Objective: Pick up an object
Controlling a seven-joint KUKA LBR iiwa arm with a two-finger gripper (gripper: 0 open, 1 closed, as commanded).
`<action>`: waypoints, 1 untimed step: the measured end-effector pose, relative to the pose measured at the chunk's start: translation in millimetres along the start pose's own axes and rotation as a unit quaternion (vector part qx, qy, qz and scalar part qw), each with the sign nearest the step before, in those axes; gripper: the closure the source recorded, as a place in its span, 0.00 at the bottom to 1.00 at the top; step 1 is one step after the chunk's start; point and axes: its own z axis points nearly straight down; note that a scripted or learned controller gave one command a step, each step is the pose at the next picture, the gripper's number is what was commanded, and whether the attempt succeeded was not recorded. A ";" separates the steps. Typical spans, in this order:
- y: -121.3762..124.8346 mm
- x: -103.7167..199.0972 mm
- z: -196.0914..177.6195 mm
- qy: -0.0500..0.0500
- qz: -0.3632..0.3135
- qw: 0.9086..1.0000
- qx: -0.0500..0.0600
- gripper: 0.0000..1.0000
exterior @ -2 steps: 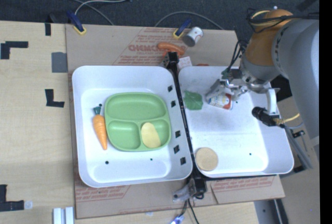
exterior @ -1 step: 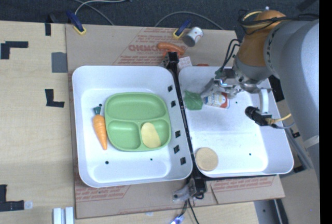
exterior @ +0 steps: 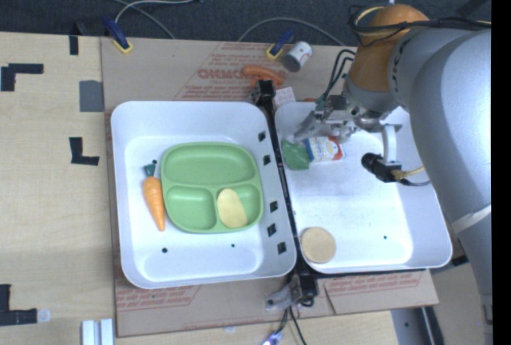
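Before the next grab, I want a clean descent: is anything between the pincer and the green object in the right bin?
Nothing visible. The pincer hangs just above the green object, with a small white packet lying right beside it.

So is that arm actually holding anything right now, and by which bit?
It cannot be told. The gripper is low in the right bin, over a green item and a white packet, hiding any grip.

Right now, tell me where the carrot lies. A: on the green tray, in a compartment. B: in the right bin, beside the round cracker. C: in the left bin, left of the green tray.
C: the carrot lies on the left bin's floor, just left of the green tray.
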 end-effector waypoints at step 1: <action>-13.3 -15.2 0.1 0.003 -0.001 1.000 -0.002 0.00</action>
